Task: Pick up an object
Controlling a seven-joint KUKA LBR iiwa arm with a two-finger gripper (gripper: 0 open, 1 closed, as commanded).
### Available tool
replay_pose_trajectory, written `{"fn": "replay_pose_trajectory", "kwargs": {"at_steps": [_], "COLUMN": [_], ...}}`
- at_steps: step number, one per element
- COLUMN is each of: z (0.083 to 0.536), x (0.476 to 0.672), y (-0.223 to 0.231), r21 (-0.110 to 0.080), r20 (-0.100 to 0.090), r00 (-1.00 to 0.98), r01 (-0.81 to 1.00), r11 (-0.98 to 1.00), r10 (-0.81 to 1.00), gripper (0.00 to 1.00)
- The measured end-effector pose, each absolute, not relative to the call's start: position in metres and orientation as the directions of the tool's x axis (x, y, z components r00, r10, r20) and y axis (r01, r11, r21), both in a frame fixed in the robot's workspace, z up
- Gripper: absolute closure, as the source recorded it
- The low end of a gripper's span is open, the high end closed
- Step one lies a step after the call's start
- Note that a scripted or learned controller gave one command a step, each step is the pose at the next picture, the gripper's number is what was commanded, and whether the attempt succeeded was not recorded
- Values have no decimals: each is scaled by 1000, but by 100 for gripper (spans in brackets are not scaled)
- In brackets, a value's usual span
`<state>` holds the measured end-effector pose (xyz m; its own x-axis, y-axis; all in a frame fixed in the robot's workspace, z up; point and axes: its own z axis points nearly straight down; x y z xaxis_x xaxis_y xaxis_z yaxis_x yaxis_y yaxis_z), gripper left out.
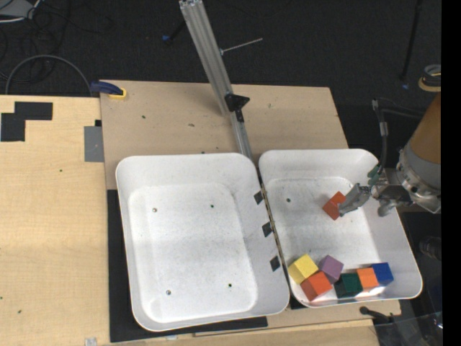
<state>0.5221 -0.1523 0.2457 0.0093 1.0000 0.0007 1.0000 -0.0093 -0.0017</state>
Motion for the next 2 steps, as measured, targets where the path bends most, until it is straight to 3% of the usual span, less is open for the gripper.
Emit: {"fn": "replay_pose_trajectory", "kwargs": {"at_steps": [2], "z": [246], "x": [522], "y": [-152], "r21": [-1], "r20": [0], "r00": [13], "r01": [1000], "r11": [-13], "r10": [1000], "gripper": [0]}}
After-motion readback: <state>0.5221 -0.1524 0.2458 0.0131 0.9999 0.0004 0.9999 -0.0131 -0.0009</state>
